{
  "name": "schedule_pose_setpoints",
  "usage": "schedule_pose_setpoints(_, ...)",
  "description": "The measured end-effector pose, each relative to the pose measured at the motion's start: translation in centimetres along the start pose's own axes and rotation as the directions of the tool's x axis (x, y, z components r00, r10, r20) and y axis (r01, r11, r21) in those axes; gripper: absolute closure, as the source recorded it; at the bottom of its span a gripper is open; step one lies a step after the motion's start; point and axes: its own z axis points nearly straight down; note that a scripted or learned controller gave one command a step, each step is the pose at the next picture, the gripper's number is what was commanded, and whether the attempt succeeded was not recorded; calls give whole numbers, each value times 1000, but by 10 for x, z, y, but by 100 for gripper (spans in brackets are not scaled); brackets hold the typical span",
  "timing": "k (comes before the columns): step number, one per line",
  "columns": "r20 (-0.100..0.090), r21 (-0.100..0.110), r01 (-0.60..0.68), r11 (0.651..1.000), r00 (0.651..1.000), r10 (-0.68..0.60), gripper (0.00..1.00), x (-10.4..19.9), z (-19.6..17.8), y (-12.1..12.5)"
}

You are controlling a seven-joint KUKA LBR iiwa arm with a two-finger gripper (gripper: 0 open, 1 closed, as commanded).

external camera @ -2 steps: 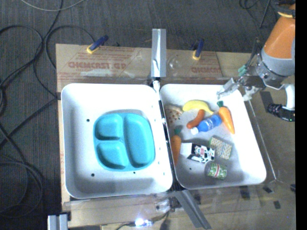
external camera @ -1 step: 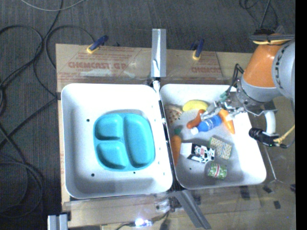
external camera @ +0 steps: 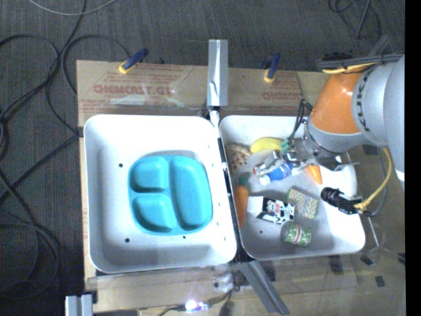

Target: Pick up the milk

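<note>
The milk (external camera: 276, 209) is a small carton with black and white cow patches. It lies flat in the right bin (external camera: 342, 242), near the bin's middle front. My gripper (external camera: 275, 165) hangs low over the back half of that bin, a short way behind the milk. A blue and white object (external camera: 281, 172) sits right at the gripper's tip, and I cannot tell whether it is being held. The grey arm with its orange band (external camera: 342, 107) reaches in from the right.
Around the milk lie an orange carrot (external camera: 241, 203) to the left, a patterned packet (external camera: 303, 203) to the right and a green can (external camera: 297, 234) in front. A yellow banana (external camera: 266, 143) lies at the back. The left bin (external camera: 105, 150) holds a blue divided tray (external camera: 172, 193).
</note>
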Motion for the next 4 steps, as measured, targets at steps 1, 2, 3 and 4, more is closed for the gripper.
schedule_pose_setpoints(1,4,-17,11,1000,1000,-10,0,-13,38,-78)
schedule_pose_setpoints(2,3,-11,-14,1000,1000,14,0,27,36,-94)
schedule_pose_setpoints(3,2,-13,-15,1000,1000,15,100,27,27,-93)
schedule_pose_setpoints(4,1,-13,-15,1000,1000,15,0,27,27,-93)
